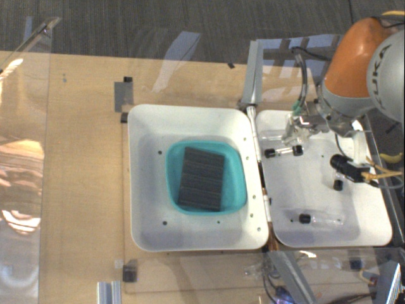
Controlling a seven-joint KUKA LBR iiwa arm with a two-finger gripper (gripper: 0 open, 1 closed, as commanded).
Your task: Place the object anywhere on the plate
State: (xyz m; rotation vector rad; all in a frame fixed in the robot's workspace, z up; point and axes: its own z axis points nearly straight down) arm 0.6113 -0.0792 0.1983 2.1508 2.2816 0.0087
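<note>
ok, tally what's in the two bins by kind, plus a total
Teal plate, left bin: 1
Dark ribbed block, on the plate: 1
Clear black-capped tubes, right bin: 2, one near its top left, one near its front
Total: 4
The gripper is over the right bin's top left corner.

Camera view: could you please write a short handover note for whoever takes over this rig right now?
Hand: over the far left corner of the right bin; whether it is open or shut cannot be told.
Things: the dark ridged block lies flat on the teal plate in the left bin, apart from the hand.
Done: the block appears to be placed on the plate.
Left: probably nothing beyond checking the placement. Small capped tubes lie in the right bin.
</note>
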